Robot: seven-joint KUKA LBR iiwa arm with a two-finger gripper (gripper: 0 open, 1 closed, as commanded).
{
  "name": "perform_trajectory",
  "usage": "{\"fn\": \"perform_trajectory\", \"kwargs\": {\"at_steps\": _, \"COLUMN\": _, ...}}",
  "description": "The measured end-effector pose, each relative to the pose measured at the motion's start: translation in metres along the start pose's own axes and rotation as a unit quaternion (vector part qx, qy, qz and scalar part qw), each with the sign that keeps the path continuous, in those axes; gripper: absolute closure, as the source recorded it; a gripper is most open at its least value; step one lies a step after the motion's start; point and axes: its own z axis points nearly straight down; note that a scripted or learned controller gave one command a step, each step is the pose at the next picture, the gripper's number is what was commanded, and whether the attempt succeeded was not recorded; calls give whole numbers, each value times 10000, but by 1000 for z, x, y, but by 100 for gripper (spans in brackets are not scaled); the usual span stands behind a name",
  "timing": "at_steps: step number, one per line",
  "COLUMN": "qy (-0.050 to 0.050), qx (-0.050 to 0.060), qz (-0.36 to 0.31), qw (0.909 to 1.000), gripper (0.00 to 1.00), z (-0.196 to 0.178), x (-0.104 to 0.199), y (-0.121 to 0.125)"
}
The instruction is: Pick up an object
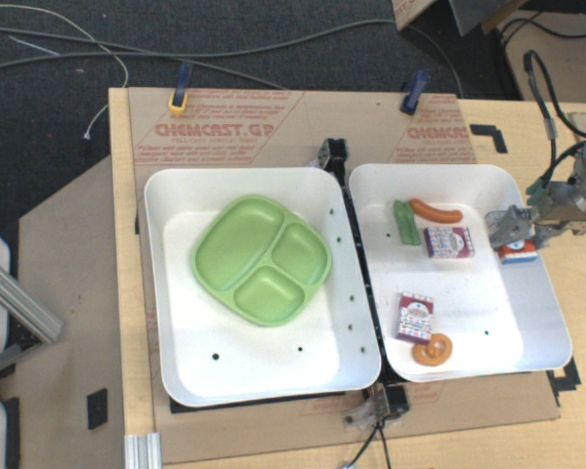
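My gripper reaches in from the right and hangs over the right rim of the right bin. Directly under it is a small red, white and blue object, touching or nearly touching the gripper; I cannot tell whether it is held. In the same bin lie an orange sausage, a green stick, a purple and white box, a maroon packet and an orange ring.
The left bin holds a green divided plate. A black clamp sits between the bins at the back. Cables run along the bench's right side behind the arm.
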Motion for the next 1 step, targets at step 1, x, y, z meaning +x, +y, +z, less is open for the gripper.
{"fn": "perform_trajectory", "kwargs": {"at_steps": 1, "qy": 17, "qx": 31, "qz": -7, "qw": 10000, "gripper": 100, "z": 13, "x": 43, "y": 16}}
